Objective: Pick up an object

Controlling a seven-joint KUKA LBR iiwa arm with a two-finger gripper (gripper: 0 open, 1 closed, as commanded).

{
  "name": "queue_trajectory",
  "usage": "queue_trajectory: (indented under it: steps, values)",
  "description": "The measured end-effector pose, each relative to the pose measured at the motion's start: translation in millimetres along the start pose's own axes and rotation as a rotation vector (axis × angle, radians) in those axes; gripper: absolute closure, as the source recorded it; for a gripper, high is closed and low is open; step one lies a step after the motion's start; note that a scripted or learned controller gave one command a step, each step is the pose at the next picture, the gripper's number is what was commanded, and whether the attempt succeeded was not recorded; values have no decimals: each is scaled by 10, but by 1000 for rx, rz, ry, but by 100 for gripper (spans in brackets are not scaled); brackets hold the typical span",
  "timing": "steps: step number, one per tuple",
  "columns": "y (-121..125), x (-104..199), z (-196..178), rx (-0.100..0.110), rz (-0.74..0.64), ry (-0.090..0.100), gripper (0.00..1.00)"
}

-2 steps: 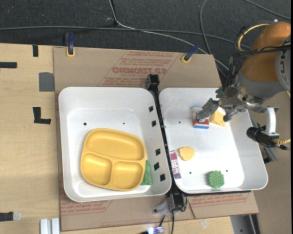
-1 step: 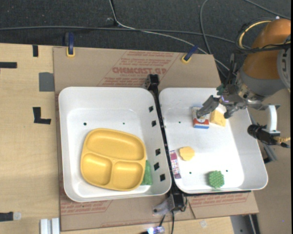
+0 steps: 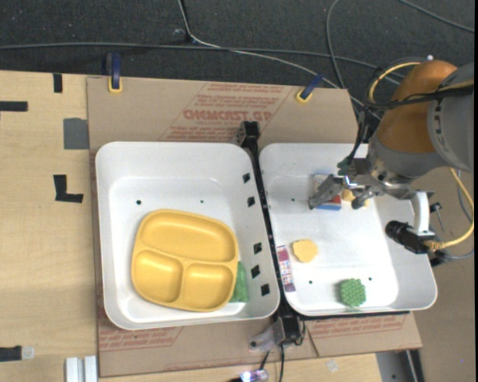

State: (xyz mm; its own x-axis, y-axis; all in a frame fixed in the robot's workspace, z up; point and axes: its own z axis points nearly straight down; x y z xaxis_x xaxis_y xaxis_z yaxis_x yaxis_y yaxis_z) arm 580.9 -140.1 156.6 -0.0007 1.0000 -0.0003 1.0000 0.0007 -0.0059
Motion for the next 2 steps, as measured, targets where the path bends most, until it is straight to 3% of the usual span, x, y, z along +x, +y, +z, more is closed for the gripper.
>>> queue_trajectory:
  steps: [1,2]
  values:
    - [89,33,562,0,-2,0,0]
    - [92,37,720,-5,-1,-1,0]
